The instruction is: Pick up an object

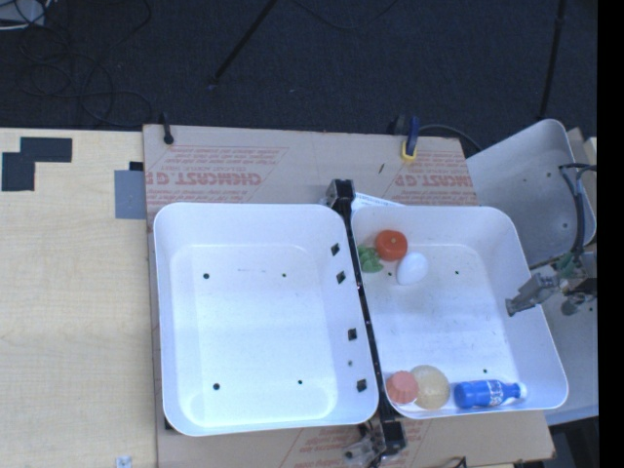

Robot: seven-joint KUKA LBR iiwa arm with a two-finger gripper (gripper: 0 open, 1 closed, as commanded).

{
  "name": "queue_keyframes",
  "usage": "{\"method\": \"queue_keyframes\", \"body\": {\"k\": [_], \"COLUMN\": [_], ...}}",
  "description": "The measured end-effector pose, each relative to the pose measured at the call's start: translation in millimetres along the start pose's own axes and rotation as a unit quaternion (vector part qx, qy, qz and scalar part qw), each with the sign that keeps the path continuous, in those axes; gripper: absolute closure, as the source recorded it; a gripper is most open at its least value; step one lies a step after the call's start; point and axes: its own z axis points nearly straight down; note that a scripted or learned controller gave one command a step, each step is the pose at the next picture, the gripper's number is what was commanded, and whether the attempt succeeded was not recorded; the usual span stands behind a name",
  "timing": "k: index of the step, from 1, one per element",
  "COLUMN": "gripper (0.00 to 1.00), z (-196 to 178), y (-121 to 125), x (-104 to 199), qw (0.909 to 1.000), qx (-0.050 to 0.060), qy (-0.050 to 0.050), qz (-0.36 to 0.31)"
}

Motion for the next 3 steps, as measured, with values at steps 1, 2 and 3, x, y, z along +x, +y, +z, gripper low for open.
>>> {"method": "queue_keyframes", "body": {"k": [1,2,3], "gripper": [0.0,0.0,0.0], "z": [182.8,129.4,177.3], "y": [35.8,104.0,141.6], "x": [-0.1,27.5,-1.7], "qw": [1.0,1.0,1.0], "qx": [-0.001,-0.005,-0.002], "qy": [-0.001,-0.001,-0.001], "qz": [-0.001,-0.003,-0.002]}}
